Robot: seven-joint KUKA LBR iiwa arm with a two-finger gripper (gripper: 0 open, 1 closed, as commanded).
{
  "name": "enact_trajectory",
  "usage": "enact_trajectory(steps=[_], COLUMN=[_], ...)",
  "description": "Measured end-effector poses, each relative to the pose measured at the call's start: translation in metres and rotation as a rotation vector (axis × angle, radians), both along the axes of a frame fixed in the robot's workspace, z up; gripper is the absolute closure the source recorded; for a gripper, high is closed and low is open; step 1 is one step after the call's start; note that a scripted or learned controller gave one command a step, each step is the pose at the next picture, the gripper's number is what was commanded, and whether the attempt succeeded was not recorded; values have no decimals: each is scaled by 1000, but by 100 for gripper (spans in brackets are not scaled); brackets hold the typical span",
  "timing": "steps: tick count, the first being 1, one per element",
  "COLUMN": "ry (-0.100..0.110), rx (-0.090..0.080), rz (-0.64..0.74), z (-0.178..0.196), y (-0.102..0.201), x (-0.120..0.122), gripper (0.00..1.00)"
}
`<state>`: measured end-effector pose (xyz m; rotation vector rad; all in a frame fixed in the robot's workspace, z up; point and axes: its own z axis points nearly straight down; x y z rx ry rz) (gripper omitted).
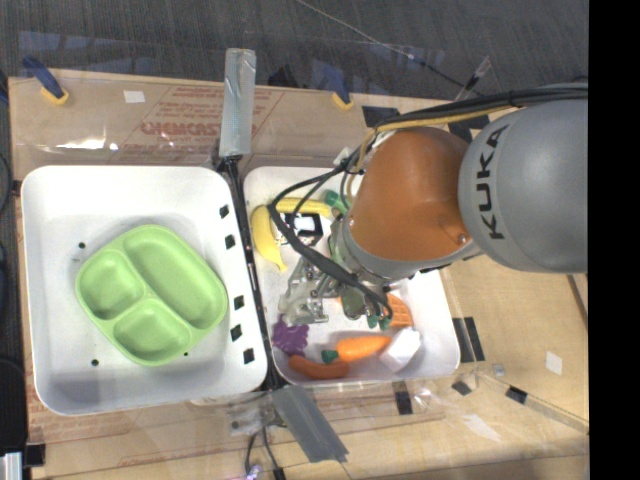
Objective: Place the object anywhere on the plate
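Gripper (pixel 318 300) hangs low in the right bin (pixel 440 343); we cannot tell how it stands. Just beside it we see a purple toy (pixel 290 338), two carrots (pixel 362 347), and a banana (pixel 264 238). In the left bin (pixel 50 268) sits the green plate (pixel 150 293), well apart.

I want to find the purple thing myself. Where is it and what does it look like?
Look in the right-hand shallow white bin, at its near left corner. There sits the small purple bumpy toy, like a grape bunch, just above a long orange-red toy. It is the one purple thing among yellow and orange toys.
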<state>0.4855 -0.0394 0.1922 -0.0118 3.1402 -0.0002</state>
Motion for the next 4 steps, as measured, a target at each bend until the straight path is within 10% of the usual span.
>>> enact_trajectory(steps=[1, 2, 3, 4], ry=[-6, 8, -3, 1], rx=[0, -1, 0, 0], rz=[-239, -219, 18, -123], z=[105, 30, 79, 98], y=[25, 78, 73, 98], x=[-3, 23, 73, 44], gripper=[100, 100, 100, 100])
